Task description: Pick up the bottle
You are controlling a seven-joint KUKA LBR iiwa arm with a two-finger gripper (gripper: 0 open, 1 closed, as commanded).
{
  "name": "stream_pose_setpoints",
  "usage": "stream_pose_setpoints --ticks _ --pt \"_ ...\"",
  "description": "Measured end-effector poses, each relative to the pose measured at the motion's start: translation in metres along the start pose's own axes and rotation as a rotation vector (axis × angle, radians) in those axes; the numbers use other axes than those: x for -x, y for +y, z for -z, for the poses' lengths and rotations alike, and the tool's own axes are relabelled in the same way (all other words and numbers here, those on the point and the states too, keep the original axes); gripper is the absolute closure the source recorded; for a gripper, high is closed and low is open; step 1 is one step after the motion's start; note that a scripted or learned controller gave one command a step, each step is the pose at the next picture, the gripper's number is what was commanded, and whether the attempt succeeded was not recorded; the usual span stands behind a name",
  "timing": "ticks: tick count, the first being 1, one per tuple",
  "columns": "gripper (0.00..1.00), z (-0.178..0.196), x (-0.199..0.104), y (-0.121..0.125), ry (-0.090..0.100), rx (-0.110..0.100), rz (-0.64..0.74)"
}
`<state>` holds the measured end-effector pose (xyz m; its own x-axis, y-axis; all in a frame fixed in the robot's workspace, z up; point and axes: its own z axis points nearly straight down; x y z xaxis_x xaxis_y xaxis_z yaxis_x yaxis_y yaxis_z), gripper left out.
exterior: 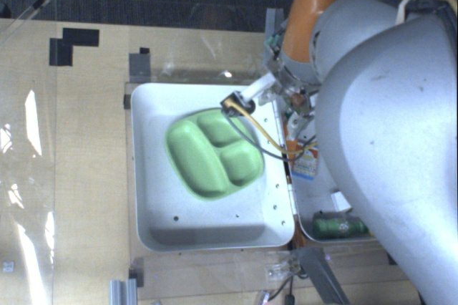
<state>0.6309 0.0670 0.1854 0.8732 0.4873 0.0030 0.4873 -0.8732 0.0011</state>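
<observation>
Camera view puts the green bottle (339, 227) on its side in the right white bin (308, 230), down by that bin's near rim and close to the wall it shares with the other bin. The bottle's long axis runs roughly along the near edge of the table (71, 167). Nothing touches it from above, and the bulk of the grey arm (386, 124) hides much of the bin just beyond it.

Farther back in the same bin, a small packet printed in orange, white and blue (303, 162) lies against the dividing wall, with a small white item (342, 202) between it and the bottle.

The gripper (298, 110) hangs over the divide between the two bins, towards their far side and well apart from the bottle. Whether it is spread or pressed together cannot be told, since the wrist and cabling cover it.

The left white bin (154, 225) holds a light green divided plate (213, 155) with three compartments, lying flat near the bin's middle.
</observation>
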Motion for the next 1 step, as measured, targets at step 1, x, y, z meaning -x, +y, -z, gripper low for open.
stream_pose_setpoints --ticks 1 --pt "0.00 0.0417 -0.0496 -0.0372 0.001 0.000 0.108"
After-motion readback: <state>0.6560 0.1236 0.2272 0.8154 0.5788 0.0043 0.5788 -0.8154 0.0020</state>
